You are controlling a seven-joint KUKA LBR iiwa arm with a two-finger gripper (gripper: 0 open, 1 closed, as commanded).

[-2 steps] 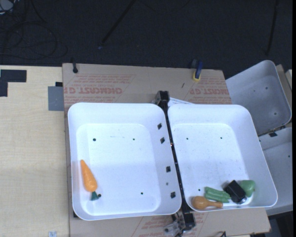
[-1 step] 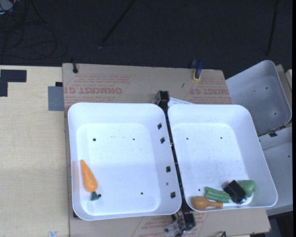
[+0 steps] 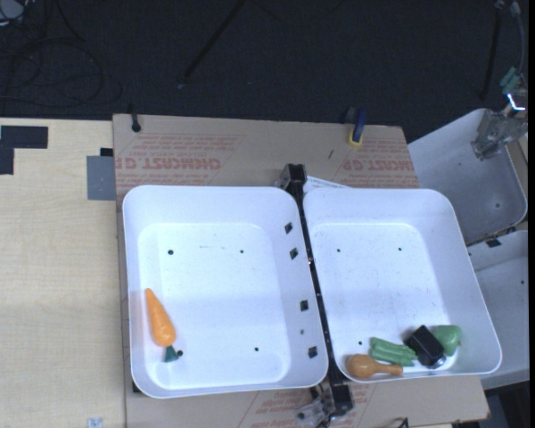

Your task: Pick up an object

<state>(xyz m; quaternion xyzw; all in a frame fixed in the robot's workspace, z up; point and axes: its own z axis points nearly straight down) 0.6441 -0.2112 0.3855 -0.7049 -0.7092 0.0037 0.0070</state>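
An orange toy carrot point(image 3: 160, 319) with a small green top lies near the front left corner of the left bin point(image 3: 205, 212). In the front right corner of the right bin point(image 3: 383, 212) several toys cluster: a green pod-shaped piece point(image 3: 392, 351), a black block point(image 3: 425, 345), a light green rounded piece point(image 3: 448, 336) and an orange-tan gourd-shaped piece point(image 3: 371, 366).
Both white bins sit side by side on a cardboard sheet point(image 3: 259, 154), joined by a black clamp strip point(image 3: 305, 279). A grey metal plate point(image 3: 481, 168) stands at the right. A blue and yellow clip point(image 3: 358, 127) sits at the cardboard's far edge. The wooden benchtop point(image 3: 45, 292) spreads to the left.
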